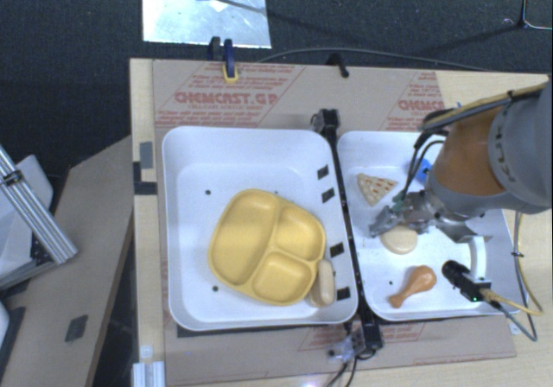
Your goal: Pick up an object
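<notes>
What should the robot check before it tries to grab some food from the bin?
1. Tool over the right bin: ok.
2. Round cookie right by the tool: ok.
3. Waffle slice apart from the cookie: ok.
4. Drumstick lying apart near the front: ok.
5. Tool holding something: cannot tell.
6. Yellow tray in the left bin, out of the way: ok.
</notes>
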You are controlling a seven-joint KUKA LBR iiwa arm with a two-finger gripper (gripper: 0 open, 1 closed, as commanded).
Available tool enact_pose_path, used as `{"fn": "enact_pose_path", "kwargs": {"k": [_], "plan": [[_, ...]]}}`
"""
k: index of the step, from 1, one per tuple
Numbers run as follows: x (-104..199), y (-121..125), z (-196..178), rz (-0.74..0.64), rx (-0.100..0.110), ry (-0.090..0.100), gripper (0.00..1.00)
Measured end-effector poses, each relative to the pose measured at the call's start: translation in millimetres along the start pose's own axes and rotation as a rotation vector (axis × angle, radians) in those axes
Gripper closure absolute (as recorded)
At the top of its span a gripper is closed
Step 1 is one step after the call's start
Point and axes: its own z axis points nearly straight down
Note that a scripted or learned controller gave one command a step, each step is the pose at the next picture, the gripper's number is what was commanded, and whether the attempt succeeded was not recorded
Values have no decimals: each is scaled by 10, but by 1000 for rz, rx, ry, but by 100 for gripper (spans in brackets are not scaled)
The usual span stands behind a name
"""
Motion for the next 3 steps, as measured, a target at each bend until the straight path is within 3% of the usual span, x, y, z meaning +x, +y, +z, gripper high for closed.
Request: {"fn": "enact_pose_path", "kwargs": {"k": [1, 3], "plan": [[-3, 10, -117, -1, -3, -1, 100], [81, -72, -1167, -3, -8, -1, 100]]}}
